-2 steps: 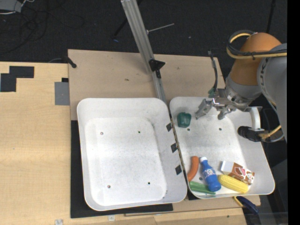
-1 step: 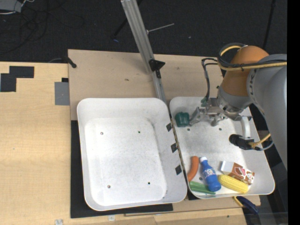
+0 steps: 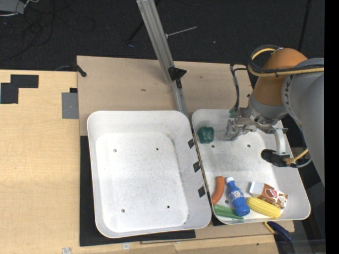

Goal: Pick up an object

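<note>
Dark floor with loose cables lies behind the wooden bench (image 3: pixel 42 157), and on the bench two shallow white bins sit side by side. From the camera view, the right bin (image 3: pixel 249 165) serves as the landmark: the left bin (image 3: pixel 140 173) touches its left wall, and a slanted metal rail (image 3: pixel 159 46) rises behind its far left corner. The gripper (image 3: pixel 235 128) hangs low over the far part of the right bin, near its back wall, below the orange band (image 3: pixel 275 81) of the arm. Its fingers point downward, but whether they are spread or pressed together one cannot tell from this angle, and nothing is seen between them. The nearest object is a small green object (image 3: pixel 205 134), which lies in the far left corner of the right bin, just beside the gripper on its left and apart from it. The other objects are crowded along the near edge of the right bin, well apart from the gripper: an orange carrot-like piece (image 3: pixel 219 189), a blue bottle (image 3: pixel 236 197), a green pod (image 3: pixel 228 212), a yellow corn cob (image 3: pixel 264 206) and a brown packet (image 3: pixel 274 195). To do the step well, the arm probably should choose the lone green object, centre over it, and descend straight, because the bin wall stands close and may block one finger.
</note>
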### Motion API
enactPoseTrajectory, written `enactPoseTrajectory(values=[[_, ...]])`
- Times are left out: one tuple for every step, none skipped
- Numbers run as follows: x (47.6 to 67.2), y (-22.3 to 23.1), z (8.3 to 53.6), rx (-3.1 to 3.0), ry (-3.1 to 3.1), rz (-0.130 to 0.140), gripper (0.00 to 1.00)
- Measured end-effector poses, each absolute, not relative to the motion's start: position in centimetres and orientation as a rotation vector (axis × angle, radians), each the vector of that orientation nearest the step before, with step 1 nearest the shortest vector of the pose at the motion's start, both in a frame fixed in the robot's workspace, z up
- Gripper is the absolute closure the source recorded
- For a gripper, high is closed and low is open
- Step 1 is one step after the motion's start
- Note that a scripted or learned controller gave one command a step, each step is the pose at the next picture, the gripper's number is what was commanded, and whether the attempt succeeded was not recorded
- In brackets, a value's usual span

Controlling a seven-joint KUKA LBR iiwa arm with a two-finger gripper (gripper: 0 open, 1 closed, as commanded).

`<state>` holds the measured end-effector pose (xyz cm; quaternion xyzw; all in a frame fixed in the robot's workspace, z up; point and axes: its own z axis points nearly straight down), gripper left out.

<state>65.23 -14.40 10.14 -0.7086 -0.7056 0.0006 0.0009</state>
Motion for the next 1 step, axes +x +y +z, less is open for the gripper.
enactPoseTrajectory(values=[[65.07, -14.64, 16.52, -2.230, -2.218, -0.004, 1.00]])
